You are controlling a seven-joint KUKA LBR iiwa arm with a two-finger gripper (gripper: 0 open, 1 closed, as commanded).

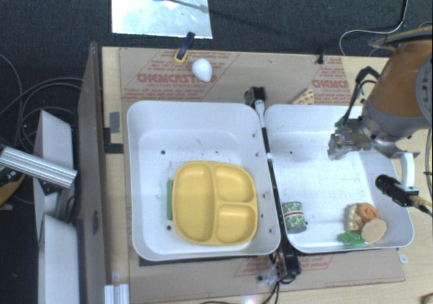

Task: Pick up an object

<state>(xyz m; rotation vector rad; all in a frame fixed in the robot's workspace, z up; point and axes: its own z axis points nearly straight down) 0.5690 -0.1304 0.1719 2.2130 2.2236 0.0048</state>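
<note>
We find the gripper [340, 145] poised over the right bin [318, 181] — whether it is parted or closed, we cannot tell. The food cluster [364, 223] lies in that bin's near right corner, well apart from the gripper — nothing held.

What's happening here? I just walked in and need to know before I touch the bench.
A robot arm reaches in over the right bin, its gripper hanging above bare floor near the back. It is meant to pick up an object. A small can and food toys lie at the front; a yellow tray sits in the left bin.
</note>
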